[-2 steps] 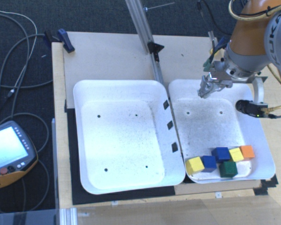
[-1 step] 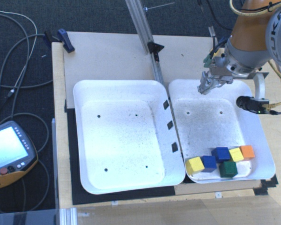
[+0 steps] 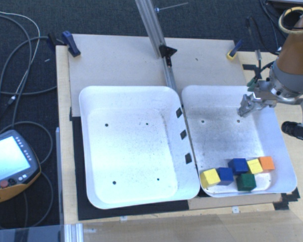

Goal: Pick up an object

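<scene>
The gripper (image 3: pixel 245 106) hangs at the right bin's (image 3: pixel 212 135) upper right; open or clenched, I cannot tell. Coloured blocks (image 3: pixel 237 173) cluster at lower right.

Gripper (image 3: pixel 246 106) over right bin (image 3: pixel 217 135), blocks (image 3: pixel 238 173) clustered near corner

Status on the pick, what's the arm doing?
End effector above the right bin, upper part, nothing between its fingers. Blocks clustered at the bin's near edge, untouched. Nothing between it and them.
</scene>
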### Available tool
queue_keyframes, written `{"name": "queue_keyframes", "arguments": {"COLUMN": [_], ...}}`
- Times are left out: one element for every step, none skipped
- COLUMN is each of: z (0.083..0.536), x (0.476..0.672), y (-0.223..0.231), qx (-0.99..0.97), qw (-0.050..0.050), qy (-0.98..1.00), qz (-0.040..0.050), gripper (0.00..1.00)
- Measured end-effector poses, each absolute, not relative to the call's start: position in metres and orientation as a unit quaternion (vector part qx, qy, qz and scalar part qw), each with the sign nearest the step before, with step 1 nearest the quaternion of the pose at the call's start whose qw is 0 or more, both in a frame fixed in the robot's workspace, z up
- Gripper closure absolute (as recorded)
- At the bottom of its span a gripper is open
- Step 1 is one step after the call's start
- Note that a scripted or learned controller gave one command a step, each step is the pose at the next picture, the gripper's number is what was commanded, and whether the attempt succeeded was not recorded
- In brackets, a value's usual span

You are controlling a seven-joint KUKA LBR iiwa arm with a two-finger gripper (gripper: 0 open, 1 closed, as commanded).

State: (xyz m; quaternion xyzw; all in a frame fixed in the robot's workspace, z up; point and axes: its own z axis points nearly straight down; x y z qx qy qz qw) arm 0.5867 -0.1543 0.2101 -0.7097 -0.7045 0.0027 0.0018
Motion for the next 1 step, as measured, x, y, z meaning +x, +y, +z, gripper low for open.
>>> {"name": "queue_keyframes", "arguments": {"z": [0.0946], "x": [0.626], "y": [-0.0971], "qx": [-0.706], "qw": [0.005], "qy": [-0.708], "qz": [0.0019], "gripper": [1.0]}}
